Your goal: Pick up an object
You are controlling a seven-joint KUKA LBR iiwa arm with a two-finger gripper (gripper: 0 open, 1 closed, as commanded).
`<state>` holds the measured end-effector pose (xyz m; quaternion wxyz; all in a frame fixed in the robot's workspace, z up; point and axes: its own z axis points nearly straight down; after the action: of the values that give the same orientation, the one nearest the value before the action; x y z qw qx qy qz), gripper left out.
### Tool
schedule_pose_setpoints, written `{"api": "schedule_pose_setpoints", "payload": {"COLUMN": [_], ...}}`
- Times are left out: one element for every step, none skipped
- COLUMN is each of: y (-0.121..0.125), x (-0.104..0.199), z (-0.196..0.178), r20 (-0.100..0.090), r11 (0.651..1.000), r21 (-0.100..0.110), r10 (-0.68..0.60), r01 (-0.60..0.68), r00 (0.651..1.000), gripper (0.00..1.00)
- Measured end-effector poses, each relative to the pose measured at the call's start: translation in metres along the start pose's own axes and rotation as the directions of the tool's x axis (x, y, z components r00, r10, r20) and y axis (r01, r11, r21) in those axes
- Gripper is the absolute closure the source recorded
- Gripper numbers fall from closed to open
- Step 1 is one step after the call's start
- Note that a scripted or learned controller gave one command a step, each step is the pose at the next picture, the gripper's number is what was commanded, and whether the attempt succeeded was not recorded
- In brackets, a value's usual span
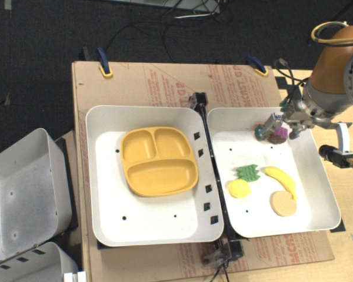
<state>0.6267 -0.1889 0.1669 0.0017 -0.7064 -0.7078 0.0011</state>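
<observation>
My gripper [277, 130] hangs low over the back of the right bin [317, 175]. It is open, and its fingers stand on either side of a small purple object [279, 136] that rests on the bin floor. Nearer the front of the same bin lie a green leafy toy [247, 172], a yellow lemon-like piece [239, 188], a yellow banana [282, 178] and a tan round piece [283, 204].
The left bin [106, 216] holds a yellow divided plate [160, 161]. A black divider [209, 157] runs between the two bins. The arm's grey and orange wrist [332, 69] reaches in from the upper right. A grey tub [23, 192] stands off the bench at the left.
</observation>
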Motion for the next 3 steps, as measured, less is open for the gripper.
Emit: {"api": "schedule_pose_setpoints", "payload": {"y": [-0.002, -0.002, -0.001], "x": [-0.008, -0.007, -0.007], "z": [0.048, 0.076, 0.063], "r20": [0.0, 0.001, 0.002], "r11": [1.0, 1.0, 1.0], "r21": [0.0, -0.002, -0.007], "r10": [0.003, 0.002, 0.001], "r01": [-0.003, -0.002, -0.001], "r00": [1.0, 1.0, 1.0], "gripper": [0.0, 0.0, 1.0]}}
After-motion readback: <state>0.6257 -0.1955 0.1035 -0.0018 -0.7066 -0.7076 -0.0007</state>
